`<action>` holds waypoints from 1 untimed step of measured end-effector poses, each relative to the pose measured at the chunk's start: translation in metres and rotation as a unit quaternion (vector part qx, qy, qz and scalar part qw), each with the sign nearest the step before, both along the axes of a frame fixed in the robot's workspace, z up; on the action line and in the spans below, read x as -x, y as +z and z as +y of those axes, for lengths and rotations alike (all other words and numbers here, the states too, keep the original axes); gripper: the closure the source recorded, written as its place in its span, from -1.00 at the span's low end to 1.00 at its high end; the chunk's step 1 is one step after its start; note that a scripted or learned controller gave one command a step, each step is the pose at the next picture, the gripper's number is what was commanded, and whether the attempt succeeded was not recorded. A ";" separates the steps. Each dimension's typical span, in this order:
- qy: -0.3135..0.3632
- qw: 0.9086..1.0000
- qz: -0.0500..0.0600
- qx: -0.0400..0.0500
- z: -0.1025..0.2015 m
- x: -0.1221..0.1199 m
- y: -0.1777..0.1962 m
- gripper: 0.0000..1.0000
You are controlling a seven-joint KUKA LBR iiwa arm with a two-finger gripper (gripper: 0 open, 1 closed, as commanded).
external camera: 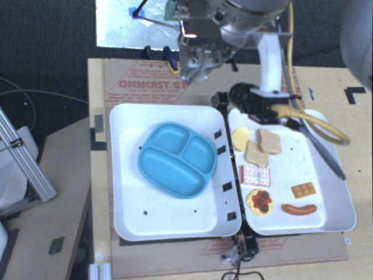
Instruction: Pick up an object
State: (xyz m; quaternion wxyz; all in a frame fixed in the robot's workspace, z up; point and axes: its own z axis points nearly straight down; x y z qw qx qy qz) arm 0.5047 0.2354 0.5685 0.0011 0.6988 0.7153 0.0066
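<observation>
Six small food pieces lie loose in right bin (335,212): yellow round (240,137), two bread slices (262,147), red-checked packet (255,175), waffle square (303,189), mini pizza (260,201), sausage (299,209). None lifted; judged: pick not yet begun, whole grasp left. Gripper (195,69) hangs high above bench beyond bins' far edge, nothing seen between fingers; jaw opening cannot be told. Left bin (125,214) holds blue divided plate (176,159). Yellow hose (317,124) and grey strap (323,150) trail over right bin's far part, close to bread; may hinder approach.
</observation>
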 end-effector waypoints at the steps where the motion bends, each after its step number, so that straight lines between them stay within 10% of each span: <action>1: 0.003 1.000 -0.001 -0.001 0.000 0.000 0.011 1.00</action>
